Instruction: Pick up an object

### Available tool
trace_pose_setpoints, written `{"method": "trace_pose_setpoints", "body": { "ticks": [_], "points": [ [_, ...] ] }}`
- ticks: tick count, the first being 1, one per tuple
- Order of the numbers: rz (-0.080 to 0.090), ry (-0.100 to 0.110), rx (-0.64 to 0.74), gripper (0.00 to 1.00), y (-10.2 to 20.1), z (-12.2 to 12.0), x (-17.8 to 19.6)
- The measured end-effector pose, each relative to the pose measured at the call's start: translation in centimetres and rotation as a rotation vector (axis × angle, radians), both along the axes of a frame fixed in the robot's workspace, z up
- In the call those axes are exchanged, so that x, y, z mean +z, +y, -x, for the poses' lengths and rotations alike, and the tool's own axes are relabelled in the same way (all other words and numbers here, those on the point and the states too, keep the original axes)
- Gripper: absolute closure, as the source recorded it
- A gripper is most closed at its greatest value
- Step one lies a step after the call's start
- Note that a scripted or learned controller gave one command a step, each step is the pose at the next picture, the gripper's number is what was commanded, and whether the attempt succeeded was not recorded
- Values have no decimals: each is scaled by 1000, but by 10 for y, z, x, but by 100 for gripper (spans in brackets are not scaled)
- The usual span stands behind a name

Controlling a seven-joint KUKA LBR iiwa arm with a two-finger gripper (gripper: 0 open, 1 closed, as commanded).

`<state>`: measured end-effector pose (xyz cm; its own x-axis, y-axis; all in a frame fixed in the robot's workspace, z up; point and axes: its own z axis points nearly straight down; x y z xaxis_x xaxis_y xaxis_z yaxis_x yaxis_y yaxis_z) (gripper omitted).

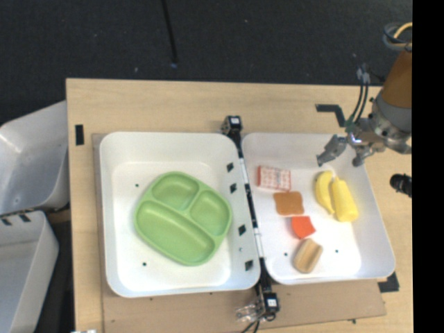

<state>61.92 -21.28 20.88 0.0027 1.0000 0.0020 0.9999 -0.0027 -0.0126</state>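
Observation:
The right bin holds a yellow banana, a pink-and-white wafer packet, a brown toast piece, an orange block and a tan bread roll. My gripper hangs over the bin's upper right part, just above the banana's top end. Its two fingers stand spread apart with nothing between them. The orange-banded arm comes in from the right edge.
The left bin holds a green divided plate. A black clip sits at the top of the divider between the bins. The wooden bench surrounds both bins. A white container stands to the far left.

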Motion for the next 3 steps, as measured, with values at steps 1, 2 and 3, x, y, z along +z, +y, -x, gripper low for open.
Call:
{"method": "trace_pose_setpoints", "body": {
  "ticks": [1, 2, 3],
  "points": [
    [2, -14, 3, 0, 1, -3, 9],
    [3, -10, 2, 0, -1, 0, -53],
    [3, -10, 0, 0, -2, 0, -106]
  ]
}}
